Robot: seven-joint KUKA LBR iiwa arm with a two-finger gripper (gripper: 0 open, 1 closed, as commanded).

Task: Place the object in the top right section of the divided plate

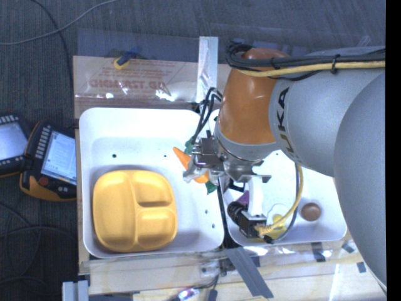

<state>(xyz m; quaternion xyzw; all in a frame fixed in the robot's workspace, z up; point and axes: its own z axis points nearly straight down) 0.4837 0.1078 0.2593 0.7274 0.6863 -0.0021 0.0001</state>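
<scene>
The yellow divided plate (pixel 133 209) lies in the left white bin (pixel 106 125), near its lower left corner. The gripper (pixel 202 168) is above the right edge of the same bin, up and to the right of the plate, under the orange band of the arm (pixel 247 99). An orange object (pixel 182 156) (it looks like a toy carrot with a bit of green) shows just at the gripper, touching it, but I cannot tell if it sits between the fingers. A small brown round object (pixel 310 211) lies in the right bin (pixel 326 231), far right of the plate.
</scene>
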